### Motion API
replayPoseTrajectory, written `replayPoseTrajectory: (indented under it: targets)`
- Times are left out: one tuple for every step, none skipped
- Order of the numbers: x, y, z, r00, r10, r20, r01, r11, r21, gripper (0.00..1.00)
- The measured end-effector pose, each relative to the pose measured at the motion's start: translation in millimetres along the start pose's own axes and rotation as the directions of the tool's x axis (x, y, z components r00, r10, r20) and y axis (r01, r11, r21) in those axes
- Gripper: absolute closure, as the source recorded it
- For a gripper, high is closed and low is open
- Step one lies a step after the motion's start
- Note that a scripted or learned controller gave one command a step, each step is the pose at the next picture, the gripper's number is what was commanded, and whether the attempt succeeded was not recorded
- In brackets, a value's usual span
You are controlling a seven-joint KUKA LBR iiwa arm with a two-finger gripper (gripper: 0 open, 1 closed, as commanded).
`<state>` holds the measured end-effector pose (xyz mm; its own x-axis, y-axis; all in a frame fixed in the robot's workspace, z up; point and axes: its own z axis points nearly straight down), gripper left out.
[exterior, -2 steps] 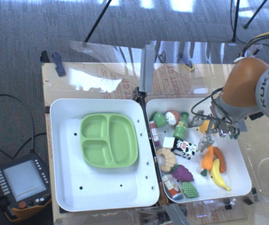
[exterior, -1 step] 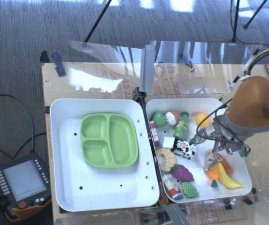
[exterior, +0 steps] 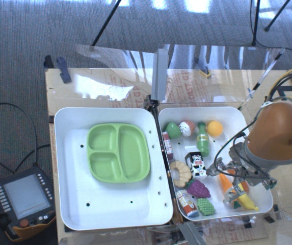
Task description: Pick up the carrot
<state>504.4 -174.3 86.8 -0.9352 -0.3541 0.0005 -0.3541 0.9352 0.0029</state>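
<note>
Right bin (exterior: 240, 114): banana (exterior: 246, 202) and purple grapes (exterior: 198, 189) flank carrot (exterior: 226, 183). Gripper (exterior: 232, 180) directly over carrot, touching it; finger state cannot tell, hidden by wrist.

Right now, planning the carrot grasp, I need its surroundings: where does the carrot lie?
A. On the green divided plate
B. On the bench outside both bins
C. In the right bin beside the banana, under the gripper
C: the carrot lies in the right bin next to the banana, with the gripper right over it.
</note>
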Motion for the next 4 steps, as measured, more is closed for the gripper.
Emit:
replayPoseTrajectory:
  targets:
    - [-3.3,2.8,-9.6,1.000,-0.008,0.002,0.008,1.000,-0.001,1.00]
    - [-3.4,3.2,-9.3,1.000,-0.009,0.001,0.009,1.000,-0.001,0.00]
    - [-5.8,5.1,-18.8,1.000,-0.016,0.004,0.016,1.000,-0.002,1.00]
    - [-5.9,5.5,-18.4,1.000,-0.017,0.003,0.017,1.000,-0.003,0.00]
